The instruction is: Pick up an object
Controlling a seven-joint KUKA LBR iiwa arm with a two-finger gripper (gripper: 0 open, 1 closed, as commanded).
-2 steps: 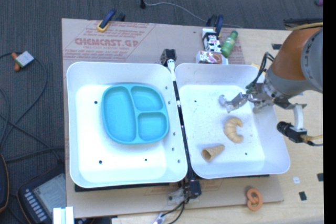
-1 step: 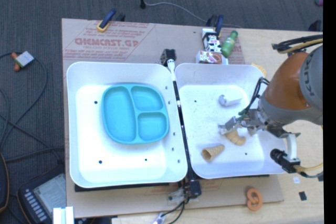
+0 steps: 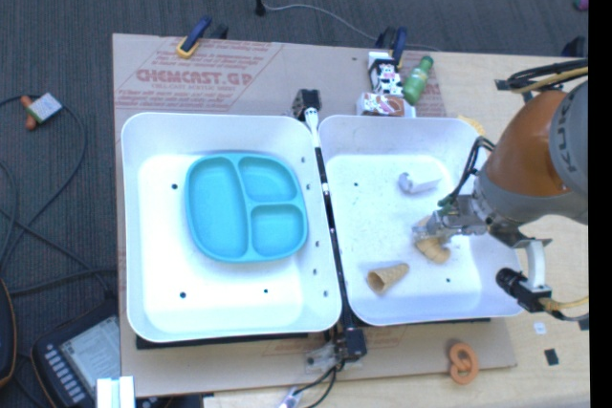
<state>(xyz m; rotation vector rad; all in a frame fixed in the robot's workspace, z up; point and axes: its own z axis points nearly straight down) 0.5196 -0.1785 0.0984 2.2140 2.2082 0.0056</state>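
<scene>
The right bin (image 3: 382, 205) serves as the reference landmark. It sits on a brown board (image 3: 191, 81), and its left wall touches the left bin (image 3: 153, 234).

Arm: the grey arm with its orange band (image 3: 531, 148) enters over the right bin's right wall. The gripper (image 3: 442, 226) sits low over the right-centre part of the bin floor. The view does not resolve the fingertips, so the width of the opening cannot be determined, and no object is visibly clamped.

Objects inside the right bin:
- A tan cone-shaped piece (image 3: 387, 276) lies on its side near the bin's front wall, left of the gripper and clear of it.
- A second tan piece (image 3: 432, 249) lies directly at the gripper's lower edge. Whether the two are in contact cannot be determined.
- A small grey object (image 3: 409, 183) lies toward the bin's rear, behind the gripper and apart from it.

Objects outside the right bin:
- A blue three-compartment plate (image 3: 247, 207) lies flat in the left bin, left of the shared wall.
- A green bottle (image 3: 417, 81) lies just behind the right bin's rear wall.
- An orange ring-shaped item (image 3: 463, 362) lies on the board just in front of the right bin's front wall.
</scene>
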